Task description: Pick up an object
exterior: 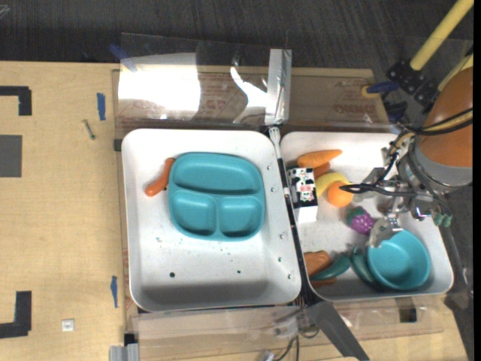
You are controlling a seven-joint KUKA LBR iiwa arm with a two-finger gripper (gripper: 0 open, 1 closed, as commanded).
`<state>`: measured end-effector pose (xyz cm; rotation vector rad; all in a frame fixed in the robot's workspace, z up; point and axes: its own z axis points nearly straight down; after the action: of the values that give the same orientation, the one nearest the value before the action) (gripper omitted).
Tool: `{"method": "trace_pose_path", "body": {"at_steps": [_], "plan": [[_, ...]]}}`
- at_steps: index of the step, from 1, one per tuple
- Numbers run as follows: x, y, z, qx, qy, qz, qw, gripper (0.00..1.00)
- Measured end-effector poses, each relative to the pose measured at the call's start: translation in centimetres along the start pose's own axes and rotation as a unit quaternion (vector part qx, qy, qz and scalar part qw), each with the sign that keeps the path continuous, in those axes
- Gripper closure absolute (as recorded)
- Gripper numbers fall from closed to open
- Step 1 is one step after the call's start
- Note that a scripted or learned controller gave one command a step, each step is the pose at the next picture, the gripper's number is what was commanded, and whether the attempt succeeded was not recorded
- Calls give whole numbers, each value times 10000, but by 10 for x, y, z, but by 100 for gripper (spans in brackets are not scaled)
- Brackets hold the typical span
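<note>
The right bin (428,143) holds several toys: an orange carrot (319,158), a cow-patterned box (302,186), a yellow piece (328,181), an orange ball (340,195), purple grapes (361,221), a teal bowl (398,260), a green piece (340,268) and a brown-orange piece (316,261). My gripper (379,210) hangs low over the right half of this bin, just right of the grapes and above the bowl's rim. The arm's body and cables hide how its jaws stand. I see nothing held.
The left bin (143,224) carries a teal divided plate (216,195) and an orange sausage-shaped toy (158,177) beside the plate's left edge. A metal divider (285,201) separates the bins. Clear plastic sheeting (195,89) lies behind them.
</note>
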<state>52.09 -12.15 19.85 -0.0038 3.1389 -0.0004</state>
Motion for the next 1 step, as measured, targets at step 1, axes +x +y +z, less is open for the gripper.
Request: {"method": "trace_pose_path", "body": {"at_steps": [1], "plan": [[-9,0,105,0,-12,-152,9999,0]]}}
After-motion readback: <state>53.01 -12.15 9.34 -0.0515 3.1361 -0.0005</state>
